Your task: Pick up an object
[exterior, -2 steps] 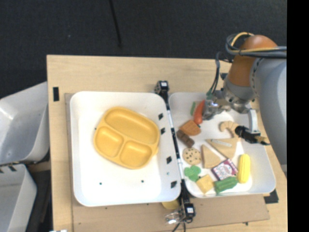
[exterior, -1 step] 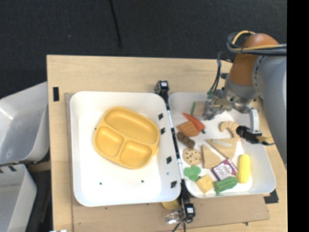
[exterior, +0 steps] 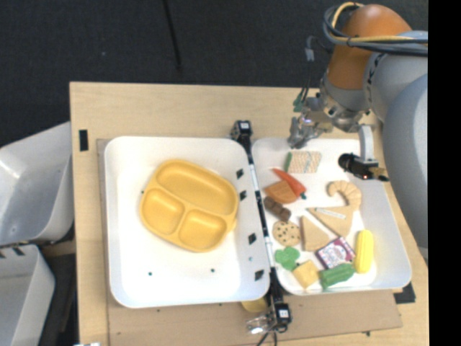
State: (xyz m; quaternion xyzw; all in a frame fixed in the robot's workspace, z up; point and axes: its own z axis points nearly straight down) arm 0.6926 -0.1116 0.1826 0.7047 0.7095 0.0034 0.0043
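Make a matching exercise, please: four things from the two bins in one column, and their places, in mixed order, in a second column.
Things
1. yellow plastic divided tray
2. yellow toy corn cob
3. round tan toy cookie with dark chips
4. square pale toy waffle

Places
A. right bin, beside the divider
B. right bin, far end, nearest the hand
C. left bin
D. right bin, by its right wall

Pairs: 1-C, 2-D, 3-A, 4-B

arm (exterior: pixel 407 114): smooth pale-grey rounded casing | wrist band (exterior: pixel 356 49): glossy orange, bulbous | cables (exterior: pixel 337 19): looped across the orange band | hand (exterior: pixel 301 130): small, grey metal
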